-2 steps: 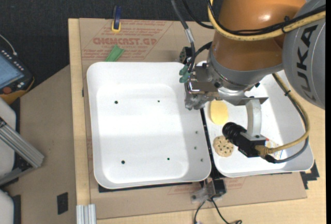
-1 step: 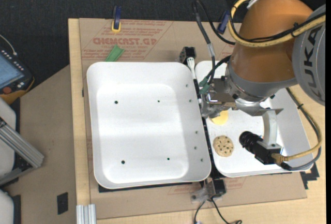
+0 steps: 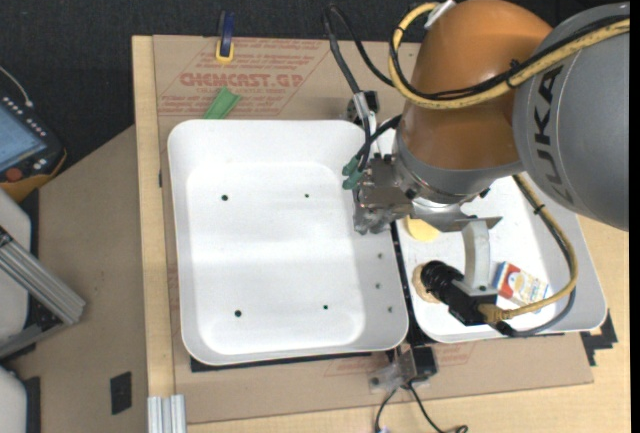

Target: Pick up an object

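Lying in the lower-right white plastic bin, the small red, blue and white packet looks light and thin; pinch its edges. I cannot tell if the mid-frame hand is wide.

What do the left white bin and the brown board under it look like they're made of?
Left white bin: probably moulded plastic, smooth, slight sheen, rounded corners. Brown board: looks like matte cardboard, tan with red printed lettering.

Left bin beside right bin; packet in right bin; arm over it.
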Robot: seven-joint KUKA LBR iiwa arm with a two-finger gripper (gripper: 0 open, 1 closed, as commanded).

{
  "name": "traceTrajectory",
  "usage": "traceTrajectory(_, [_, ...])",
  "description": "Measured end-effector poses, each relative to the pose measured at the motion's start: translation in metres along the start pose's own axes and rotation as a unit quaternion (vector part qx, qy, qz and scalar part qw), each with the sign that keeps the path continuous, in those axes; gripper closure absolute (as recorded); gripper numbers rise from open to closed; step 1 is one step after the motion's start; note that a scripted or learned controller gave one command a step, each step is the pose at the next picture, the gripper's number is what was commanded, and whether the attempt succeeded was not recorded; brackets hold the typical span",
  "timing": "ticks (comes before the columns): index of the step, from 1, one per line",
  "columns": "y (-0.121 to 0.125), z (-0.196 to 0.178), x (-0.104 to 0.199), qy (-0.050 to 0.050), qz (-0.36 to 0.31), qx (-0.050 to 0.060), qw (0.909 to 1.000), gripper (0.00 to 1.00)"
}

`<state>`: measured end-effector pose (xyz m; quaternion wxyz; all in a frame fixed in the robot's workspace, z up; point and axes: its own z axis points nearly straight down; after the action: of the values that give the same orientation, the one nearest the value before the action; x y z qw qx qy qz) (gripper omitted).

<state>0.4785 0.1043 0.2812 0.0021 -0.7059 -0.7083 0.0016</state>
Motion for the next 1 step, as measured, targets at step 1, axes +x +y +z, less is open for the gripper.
traceTrajectory(1, [0.001, -0.0237, -0.0765, -0.001, 0.005, -0.005, 1.0, 1.0])
